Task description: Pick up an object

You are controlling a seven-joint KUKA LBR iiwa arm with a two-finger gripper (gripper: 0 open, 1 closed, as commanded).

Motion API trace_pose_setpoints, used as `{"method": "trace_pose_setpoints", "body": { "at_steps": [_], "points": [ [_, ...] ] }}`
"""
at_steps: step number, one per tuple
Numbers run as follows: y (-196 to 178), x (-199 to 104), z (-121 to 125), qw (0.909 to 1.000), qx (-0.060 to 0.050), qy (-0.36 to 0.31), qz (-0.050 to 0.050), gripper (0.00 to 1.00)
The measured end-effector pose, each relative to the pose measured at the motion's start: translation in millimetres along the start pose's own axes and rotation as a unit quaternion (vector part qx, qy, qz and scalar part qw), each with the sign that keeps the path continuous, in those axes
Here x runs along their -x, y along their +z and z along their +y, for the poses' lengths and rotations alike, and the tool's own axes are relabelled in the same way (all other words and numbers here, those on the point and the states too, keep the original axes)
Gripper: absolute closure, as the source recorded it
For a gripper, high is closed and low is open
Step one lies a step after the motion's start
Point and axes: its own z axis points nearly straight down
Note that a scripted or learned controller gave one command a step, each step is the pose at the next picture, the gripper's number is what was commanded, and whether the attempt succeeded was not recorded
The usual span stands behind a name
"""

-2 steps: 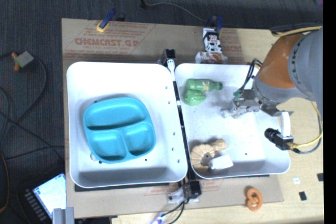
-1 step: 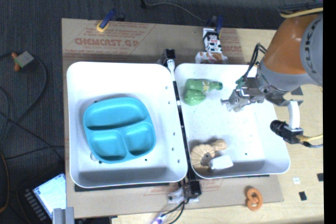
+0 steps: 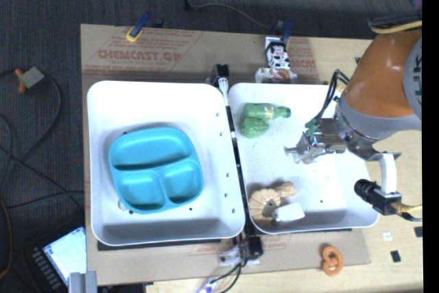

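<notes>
Two white bins sit side by side. The left bin (image 3: 96,147) holds a blue tray (image 3: 155,169). In the right bin (image 3: 357,216), a green bottle (image 3: 260,117) lies at upper left and a tan object (image 3: 272,201) near the lower edge. The gripper (image 3: 304,151) hovers mid-bin; whether its fingers are apart or together cannot be told.

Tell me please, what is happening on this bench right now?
A grey arm with an orange band reaches over the right white bin, its gripper hanging above the bin's bare middle. A green plastic bottle lies near the back, a tan round brush-like object near the front. The left white bin holds a blue divided plastic tray. Nothing is picked up yet.
</notes>
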Motion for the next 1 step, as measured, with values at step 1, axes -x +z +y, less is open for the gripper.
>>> {"method": "trace_pose_setpoints", "body": {
  "at_steps": [1],
  "points": [
    [-5.4,-67.4,-9.5,1.0,0.0,0.0,0.0,1.0]
  ]
}}
